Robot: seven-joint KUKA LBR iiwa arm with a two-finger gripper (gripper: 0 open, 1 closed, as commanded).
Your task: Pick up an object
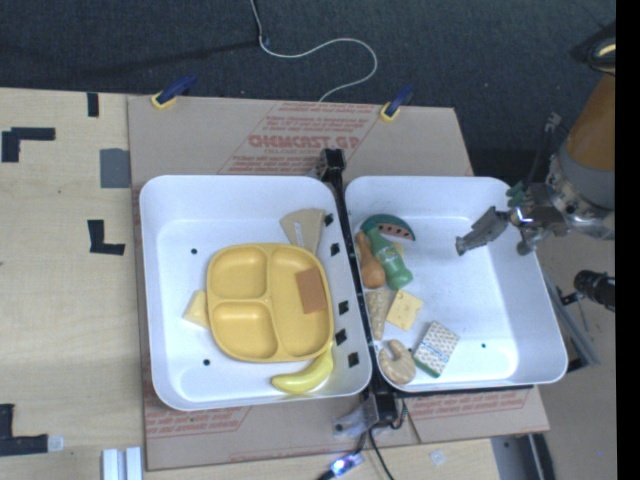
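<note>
Your gripper [478, 238] sits over the right bin [500, 313], upper part, close to that bin's right rim, arm [590, 158] coming in from the right. You get one dark finger [482, 234] pointing left and down; the rest blurs into the wrist, so open or shut — cannot tell. Nothing visible between the fingers.

Candidate objects are all left of the gripper, bunched along the right bin's left wall. Melon slice [392, 229] is the closest, just left and level with the tip. Green bottle [393, 263] and carrot [369, 265] sit left and below it. Further below-left: cheese wedge [404, 310], patterned packet [435, 348], and a tan round item [397, 362], possibly a cookie, too small to be sure.

Well apart to the left, in the left bin [165, 268], a yellow tray [262, 303] carries a brown slab [312, 291]. Banana [306, 373] lies just below the tray. A beige wedge [305, 228] sits above it.
</note>
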